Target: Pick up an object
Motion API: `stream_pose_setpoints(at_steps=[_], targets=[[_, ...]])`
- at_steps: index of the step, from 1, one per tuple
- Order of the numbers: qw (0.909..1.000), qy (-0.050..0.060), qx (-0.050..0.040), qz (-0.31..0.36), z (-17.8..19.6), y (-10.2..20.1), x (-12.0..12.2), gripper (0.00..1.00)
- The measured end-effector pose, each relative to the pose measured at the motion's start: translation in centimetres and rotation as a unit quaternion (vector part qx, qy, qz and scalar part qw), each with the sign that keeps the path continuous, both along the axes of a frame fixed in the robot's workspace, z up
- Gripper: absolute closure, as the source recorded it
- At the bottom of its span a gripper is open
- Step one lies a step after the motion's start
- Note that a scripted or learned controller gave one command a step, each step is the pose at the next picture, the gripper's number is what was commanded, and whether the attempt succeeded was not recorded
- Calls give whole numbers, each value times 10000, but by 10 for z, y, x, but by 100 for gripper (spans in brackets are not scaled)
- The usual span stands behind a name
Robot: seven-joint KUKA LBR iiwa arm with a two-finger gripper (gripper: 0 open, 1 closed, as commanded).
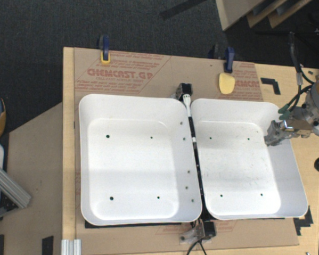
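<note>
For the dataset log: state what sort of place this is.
Probably a robotics lab test bench: two white bins sit on a board held by blue clamps, with the gripper at the right bin's edge.

The arm [316,100] is cut off at the right edge; the end effector [275,133] is too small to read.

Two white bins [136,110] lie side by side on a brown board [168,71]; blue clamps [104,46] grip its far edge.
</note>
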State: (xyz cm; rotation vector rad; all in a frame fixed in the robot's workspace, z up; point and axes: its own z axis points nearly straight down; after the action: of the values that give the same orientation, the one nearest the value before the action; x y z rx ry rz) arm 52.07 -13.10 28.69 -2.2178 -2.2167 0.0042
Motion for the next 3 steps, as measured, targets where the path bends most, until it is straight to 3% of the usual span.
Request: stream_pose_setpoints(at_steps=[1,2,3], targets=[[10000,-6,2,19,-6,51,-43,100],[9999,-117,-21,28,139,73,-1,100],[10000,-25,-6,24,59,135,48,100]])
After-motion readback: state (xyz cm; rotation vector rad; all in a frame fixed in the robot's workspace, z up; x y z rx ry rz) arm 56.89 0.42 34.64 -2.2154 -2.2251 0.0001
